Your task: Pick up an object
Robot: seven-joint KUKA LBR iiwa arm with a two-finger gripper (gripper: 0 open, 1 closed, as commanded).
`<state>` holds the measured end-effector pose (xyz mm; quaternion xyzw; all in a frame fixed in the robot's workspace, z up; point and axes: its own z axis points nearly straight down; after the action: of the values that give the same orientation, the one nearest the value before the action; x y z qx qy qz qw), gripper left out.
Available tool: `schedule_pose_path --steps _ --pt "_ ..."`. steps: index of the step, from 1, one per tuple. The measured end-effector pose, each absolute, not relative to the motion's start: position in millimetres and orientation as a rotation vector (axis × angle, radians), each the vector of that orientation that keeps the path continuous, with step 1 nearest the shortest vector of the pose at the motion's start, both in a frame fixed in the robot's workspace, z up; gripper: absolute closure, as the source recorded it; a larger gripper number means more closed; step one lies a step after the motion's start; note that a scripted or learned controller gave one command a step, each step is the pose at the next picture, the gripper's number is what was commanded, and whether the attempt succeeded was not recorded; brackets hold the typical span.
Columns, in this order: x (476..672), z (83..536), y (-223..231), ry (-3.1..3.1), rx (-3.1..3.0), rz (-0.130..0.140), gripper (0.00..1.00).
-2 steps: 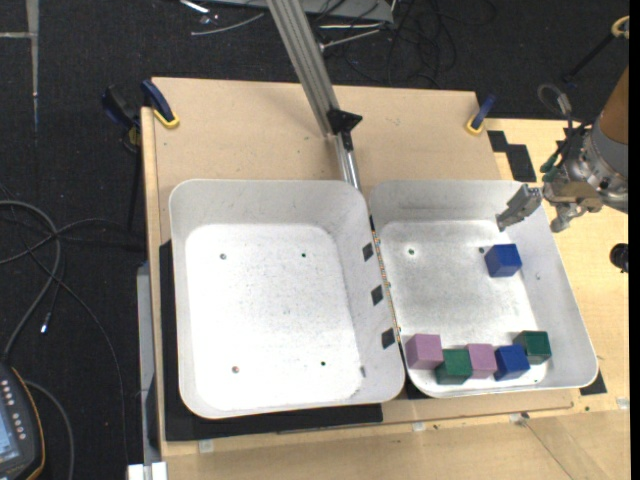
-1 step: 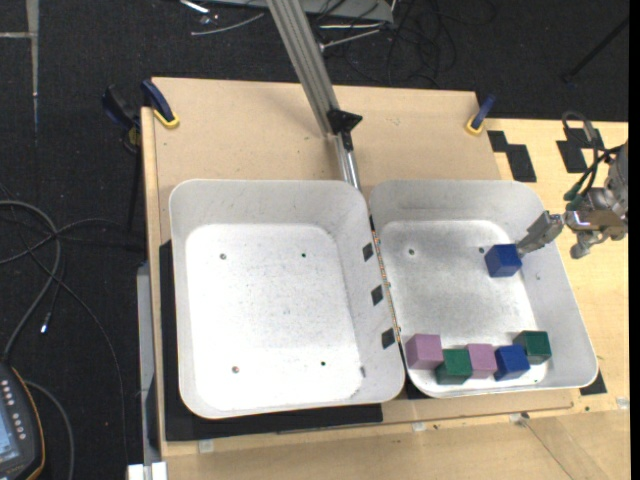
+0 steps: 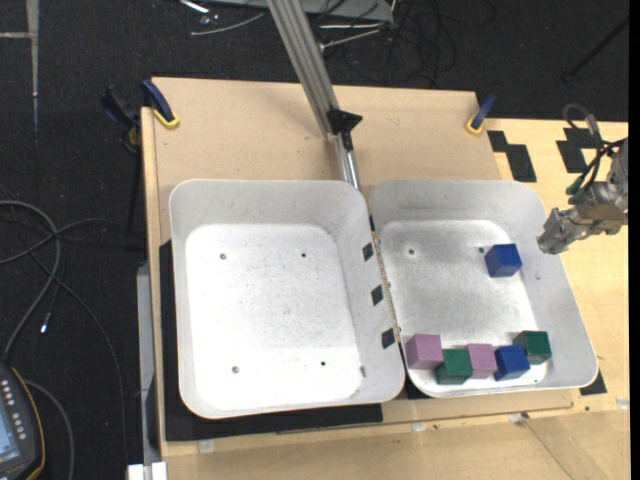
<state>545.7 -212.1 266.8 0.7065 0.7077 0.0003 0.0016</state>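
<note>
Along the near edge of the right bin (image 3: 560, 298) a row of small blocks lies close together: a pink block (image 3: 425, 349) at the left end, a dark green block (image 3: 455, 365) just beside it and slightly nearer, a second pink block (image 3: 481, 359), a blue block (image 3: 511, 360), and a second green block (image 3: 535, 345) at the right end, close to the bin's near right corner. Neighbouring blocks in this row seem to touch or nearly touch. Farther back, well apart from the row, a lone blue cube (image 3: 503, 259) sits on the bin floor toward the right wall. The left bin (image 3: 190, 298) lies beside the right one, their inner walls meeting along the middle of the wooden bench (image 3: 250, 133). The gripper (image 3: 556, 236) hangs at the far right, over the right bin's right rim, apart from the lone blue cube and with nothing visible in its grasp; whether it is parted or closed cannot be told. At the bench's far edge a slanted metal pole (image 3: 305, 53) rises from a clamp.
</note>
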Motion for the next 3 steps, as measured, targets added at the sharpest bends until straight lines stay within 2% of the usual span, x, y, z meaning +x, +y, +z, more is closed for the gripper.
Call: schedule_pose_path --steps 1,2,3 --pt "557.0 196.9 -223.4 2.224 2.225 -0.005 1.00" --pt "557.7 201.3 -223.5 2.220 2.221 0.000 0.00" --pt "596.6 92.7 -222.6 2.227 2.217 0.003 0.00"
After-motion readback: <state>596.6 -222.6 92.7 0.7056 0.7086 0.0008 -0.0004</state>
